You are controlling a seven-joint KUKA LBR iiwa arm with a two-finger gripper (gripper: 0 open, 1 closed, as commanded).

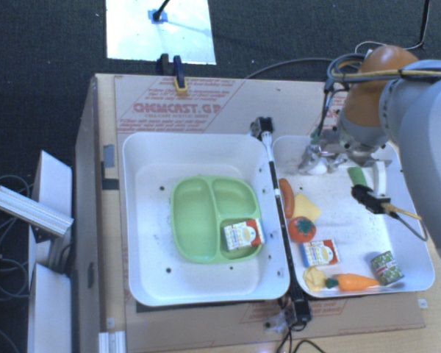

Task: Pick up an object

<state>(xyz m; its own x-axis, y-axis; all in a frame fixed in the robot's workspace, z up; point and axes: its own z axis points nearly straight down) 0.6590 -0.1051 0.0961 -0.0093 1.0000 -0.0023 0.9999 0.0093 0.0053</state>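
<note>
Counter (228, 98) front edge is closest to the camera, cardboard-covered, carrying both bins side by side. Grey arm (419, 109) comes in from the right, orange band (375, 87) above the wrist. Left bin (143, 168) holds a green plate (195, 219) with compartments, roughly centred. Right bin (353, 226) holds the loose pickable items.

End effector (314, 160) is low at the far left corner of the right bin; cannot tell if it is spread or pressed together, and cannot tell if it touches the bin floor.

Items in the right bin:
- carrot (356, 281) lies along the near edge, its tip pointing right
- sausage (287, 197) against the left wall, nearest the end effector
- cheese slice (306, 207) just beside the sausage
- tomato (303, 229) touching the cheese slice's near edge
- white carton (320, 253) near the tomato, on the camera side
- green can (386, 267) right of the carrot, at the near right corner
- green piece (359, 175) close under the wrist
- yellow piece (314, 276) at the carrot's blunt end

Second carton (242, 235) sits in the plate's near right compartment.
</note>
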